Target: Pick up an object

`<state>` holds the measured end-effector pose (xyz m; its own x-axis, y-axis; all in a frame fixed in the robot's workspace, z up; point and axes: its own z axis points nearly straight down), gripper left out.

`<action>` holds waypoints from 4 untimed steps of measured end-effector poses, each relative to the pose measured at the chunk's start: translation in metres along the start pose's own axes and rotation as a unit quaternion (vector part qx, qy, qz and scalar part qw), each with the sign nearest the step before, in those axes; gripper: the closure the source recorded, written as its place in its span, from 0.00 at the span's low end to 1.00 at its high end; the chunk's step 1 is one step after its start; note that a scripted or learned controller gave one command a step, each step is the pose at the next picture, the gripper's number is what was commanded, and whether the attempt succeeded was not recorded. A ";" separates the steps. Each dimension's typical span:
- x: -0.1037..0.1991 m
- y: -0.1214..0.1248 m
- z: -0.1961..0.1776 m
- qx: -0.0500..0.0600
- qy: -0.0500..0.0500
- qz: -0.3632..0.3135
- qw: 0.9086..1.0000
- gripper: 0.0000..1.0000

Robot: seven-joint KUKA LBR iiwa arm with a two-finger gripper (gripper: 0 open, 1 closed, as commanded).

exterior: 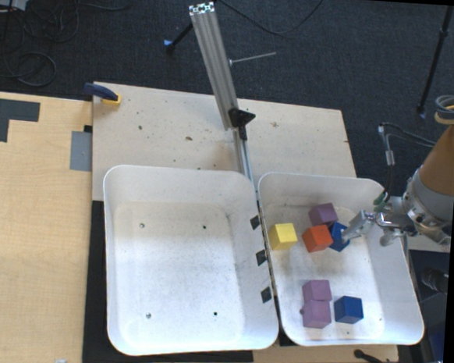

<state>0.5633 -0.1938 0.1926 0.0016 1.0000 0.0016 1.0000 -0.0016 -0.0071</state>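
Pincer (350, 232) at blue cube (338, 236), right bin (405, 308) | grip state unclear | no legible writing

Two shallow white plastic bins (169, 344) hold small cubes: one yellow (284, 234), one orange (316, 239), three purple (322, 214), two blue (348, 308).

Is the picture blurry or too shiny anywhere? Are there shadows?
In the camera view, the light is soft and even; the yellow cube and other blocks cast only faint shadows. The left bin looks bright but not glaring. Everything is a bit grainy, and the hand is small and fuzzy.
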 end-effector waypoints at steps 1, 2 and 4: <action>0.001 0.004 0.045 0.000 0.000 0.001 1.000 0.00; -0.001 0.005 0.032 -0.002 0.000 0.004 1.000 1.00; -0.005 0.010 -0.082 -0.006 -0.002 -0.002 1.000 1.00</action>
<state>0.5737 -0.1992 0.2747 -0.0022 1.0000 -0.0016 1.0000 0.0022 0.0047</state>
